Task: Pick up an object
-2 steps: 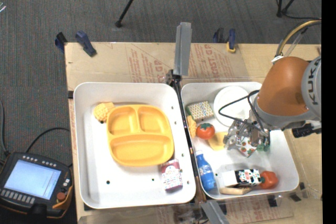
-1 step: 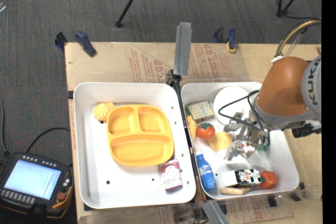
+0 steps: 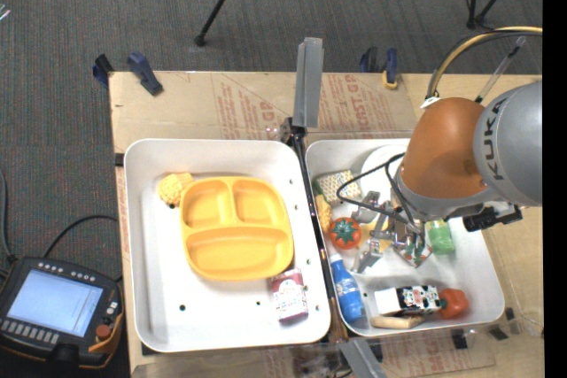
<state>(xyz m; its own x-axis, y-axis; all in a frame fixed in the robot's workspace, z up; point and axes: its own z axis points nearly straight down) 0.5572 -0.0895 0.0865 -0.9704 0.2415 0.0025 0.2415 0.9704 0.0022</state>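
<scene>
My gripper [image 3: 391, 256] hangs over the middle of the right bin [image 3: 490, 274], under the orange wrist band. Its fingers [image 3: 367, 260] stand spread apart with nothing between them, so it is open. Just left of it lies a red tomato-like toy [image 3: 345, 232]. A green block [image 3: 440, 238] sits to its right. In front of it lie a blue bottle [image 3: 348, 289], a black-and-white box [image 3: 407, 300], a red piece [image 3: 453, 304] and a tan stick [image 3: 396, 322]. The arm hides part of the bin's back.
A white plate [image 3: 379, 164] and a checkered pad [image 3: 336, 185] lie at the right bin's back. The left bin [image 3: 146, 279] holds a yellow divided tray [image 3: 236, 226], a yellow corn toy [image 3: 174, 187] and a small red can [image 3: 289, 295]. A grey post [image 3: 308, 93] stands between the bins.
</scene>
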